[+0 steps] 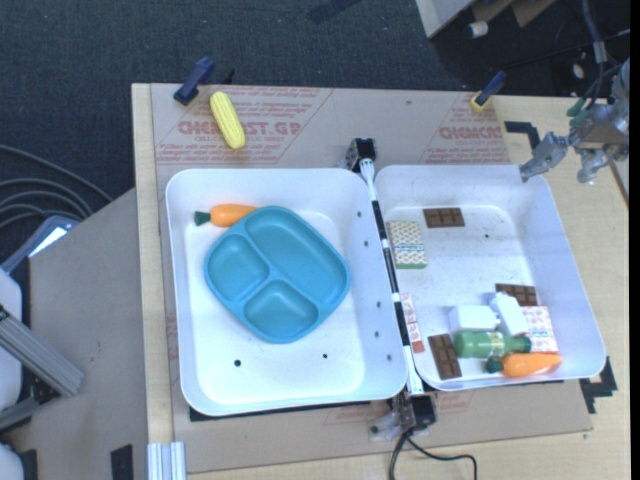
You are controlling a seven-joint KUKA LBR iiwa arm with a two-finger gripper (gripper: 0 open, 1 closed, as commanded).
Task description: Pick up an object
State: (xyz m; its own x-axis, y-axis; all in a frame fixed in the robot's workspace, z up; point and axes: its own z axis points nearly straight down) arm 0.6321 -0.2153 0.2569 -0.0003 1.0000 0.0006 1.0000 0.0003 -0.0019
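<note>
My gripper [562, 164] hangs over the far right corner of the right bin [560, 258], open, with nothing between its fingers. The bin's near right corner holds a green bottle [485, 344], an orange carrot [530, 365], a white block [474, 318], a red-and-white packet [532, 324] and two brown chocolate bars [443, 356]. A third chocolate bar [443, 218] and a patterned packet [406, 243] lie toward the bin's far left. All of these sit well below and to the left of the gripper.
The left bin [200, 348] carries a blue divided plate [277, 273] and a second small carrot [226, 215]. A yellow corn cob [228, 120] lies on the cardboard bench behind the bins. Clamps stand at the bench's far edge, and a black hinge strip runs between the bins.
</note>
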